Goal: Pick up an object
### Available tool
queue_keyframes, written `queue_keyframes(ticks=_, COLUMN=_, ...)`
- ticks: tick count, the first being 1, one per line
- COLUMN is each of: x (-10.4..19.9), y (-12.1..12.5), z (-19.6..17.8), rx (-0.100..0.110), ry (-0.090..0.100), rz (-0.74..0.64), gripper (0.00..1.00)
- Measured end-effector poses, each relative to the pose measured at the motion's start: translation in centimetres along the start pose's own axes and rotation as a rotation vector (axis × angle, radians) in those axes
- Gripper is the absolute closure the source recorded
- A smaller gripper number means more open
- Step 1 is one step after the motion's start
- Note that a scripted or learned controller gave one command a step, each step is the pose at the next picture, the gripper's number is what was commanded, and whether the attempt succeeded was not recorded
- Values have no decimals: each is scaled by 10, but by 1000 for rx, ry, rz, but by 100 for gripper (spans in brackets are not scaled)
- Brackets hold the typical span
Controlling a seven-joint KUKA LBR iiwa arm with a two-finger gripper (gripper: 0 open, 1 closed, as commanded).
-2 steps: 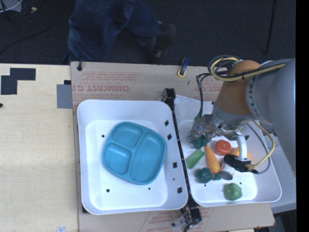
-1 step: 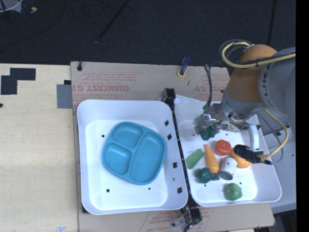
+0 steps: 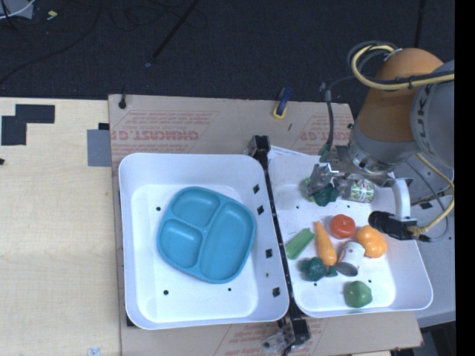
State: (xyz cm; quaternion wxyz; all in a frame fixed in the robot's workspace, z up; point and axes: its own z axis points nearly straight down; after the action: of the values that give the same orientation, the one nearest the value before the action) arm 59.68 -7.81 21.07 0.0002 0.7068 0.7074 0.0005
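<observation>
While 1 blue tray (image 3: 205,233) fills the left bin (image 3: 132,199), the gripper (image 3: 324,185) in the right bin's (image 3: 415,288) upper corner has its 2 fingers closed around a dark green toy (image 3: 323,195), above the carrot (image 3: 324,245).

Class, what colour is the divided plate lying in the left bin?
Light blue; the divided plate shows clearly in the camera view, inside the left bin.
</observation>
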Motion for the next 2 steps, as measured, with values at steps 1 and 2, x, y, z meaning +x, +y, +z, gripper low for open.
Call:
queue_keyframes(ticks=1, x=-1, y=0, z=-18, rx=1, ry=0, rz=0, gripper=100)
queue_keyframes(ticks=2, x=17, y=-39, z=-20, rx=7, ry=1, rz=0, gripper=100)
